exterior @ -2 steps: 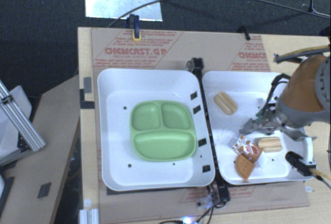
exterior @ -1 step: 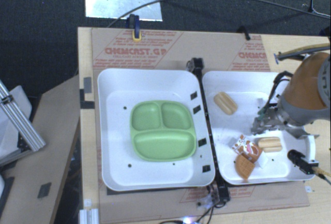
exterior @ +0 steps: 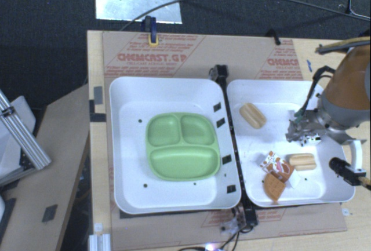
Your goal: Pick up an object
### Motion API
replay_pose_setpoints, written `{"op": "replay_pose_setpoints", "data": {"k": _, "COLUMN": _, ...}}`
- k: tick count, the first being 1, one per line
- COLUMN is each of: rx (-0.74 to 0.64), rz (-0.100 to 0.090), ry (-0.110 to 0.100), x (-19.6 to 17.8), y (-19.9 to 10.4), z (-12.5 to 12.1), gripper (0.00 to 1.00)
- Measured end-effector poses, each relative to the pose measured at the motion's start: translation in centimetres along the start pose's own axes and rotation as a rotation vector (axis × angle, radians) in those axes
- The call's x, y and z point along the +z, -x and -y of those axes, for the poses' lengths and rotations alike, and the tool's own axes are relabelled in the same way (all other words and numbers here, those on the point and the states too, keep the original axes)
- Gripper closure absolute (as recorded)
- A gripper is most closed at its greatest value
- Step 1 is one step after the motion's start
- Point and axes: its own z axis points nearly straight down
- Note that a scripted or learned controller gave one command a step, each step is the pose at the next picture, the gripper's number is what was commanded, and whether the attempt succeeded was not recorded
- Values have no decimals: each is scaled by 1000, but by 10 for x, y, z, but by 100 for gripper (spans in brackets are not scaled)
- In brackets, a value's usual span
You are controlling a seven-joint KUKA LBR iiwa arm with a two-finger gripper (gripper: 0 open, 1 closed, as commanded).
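Just below the gripper (exterior: 300, 131), whose state I cannot tell, the bread roll (exterior: 302, 161) seems light and soft; grasp across its middle.

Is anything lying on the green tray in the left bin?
No. The green tray in the left bin shows three bare compartments; the food items lie in the right bin.

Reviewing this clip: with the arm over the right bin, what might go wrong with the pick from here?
The gripper hangs between the upper bread roll and the lower roll, above neither, so a straight descent may close on nothing. The lower roll lies near the wrapped snack and cracker, which a grab there could nudge.
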Motion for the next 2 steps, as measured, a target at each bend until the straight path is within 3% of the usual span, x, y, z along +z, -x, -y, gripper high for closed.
{"op": "replay_pose_setpoints", "data": {"k": 2, "rx": 0, "rz": 1, "ry": 1, "x": -99, "y": 1, "z": 11, "gripper": 100}}
